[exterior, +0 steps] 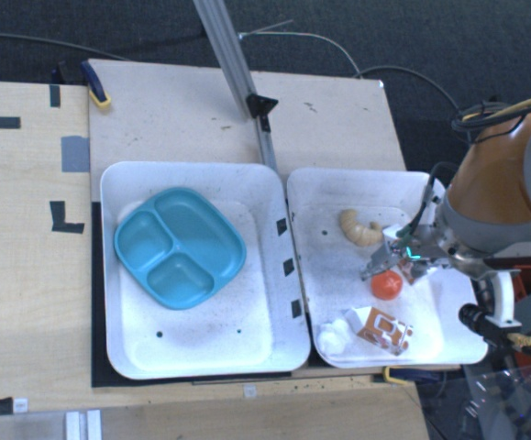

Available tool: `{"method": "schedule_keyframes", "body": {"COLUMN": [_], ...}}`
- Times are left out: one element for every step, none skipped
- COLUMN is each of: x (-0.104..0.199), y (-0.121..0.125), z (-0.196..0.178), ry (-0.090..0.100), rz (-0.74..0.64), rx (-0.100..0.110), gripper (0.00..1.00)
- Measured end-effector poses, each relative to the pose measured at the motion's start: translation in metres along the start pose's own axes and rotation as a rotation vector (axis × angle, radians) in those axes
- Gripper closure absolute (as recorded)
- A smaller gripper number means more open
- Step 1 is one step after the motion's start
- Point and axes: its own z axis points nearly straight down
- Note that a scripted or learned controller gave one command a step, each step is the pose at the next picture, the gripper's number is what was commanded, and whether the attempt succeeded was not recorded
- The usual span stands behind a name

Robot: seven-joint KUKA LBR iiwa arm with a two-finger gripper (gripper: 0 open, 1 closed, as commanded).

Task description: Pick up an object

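Hovering just above the red ball (387, 285) in the right bin (338, 191), the gripper (395, 262), grip state unreadable, needed centring over it, clear of the croissant (360, 228).

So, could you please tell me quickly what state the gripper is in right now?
Gripper: low in the right bin, just above the red ball; open or shut cannot be told.

I've got one fixed cam, mounted above the bench (247, 126), looking down at a slant. Far enough back to frame both white bins whole: left bin (118, 337) sits just left of the right bin (311, 200), walls touching mid-frame. Beyond the right bin, bare bench top, then dark floor at top. The arm (490, 181) enters at the right bin's right side.
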Motion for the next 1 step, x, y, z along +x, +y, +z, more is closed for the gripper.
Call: {"method": "schedule_keyframes", "body": {"x": [0.0007], "y": [0.0011], "z": [-0.0019], "ry": [0.001], "rz": [-0.002], "rx": [-0.004], "gripper": [0.0]}}
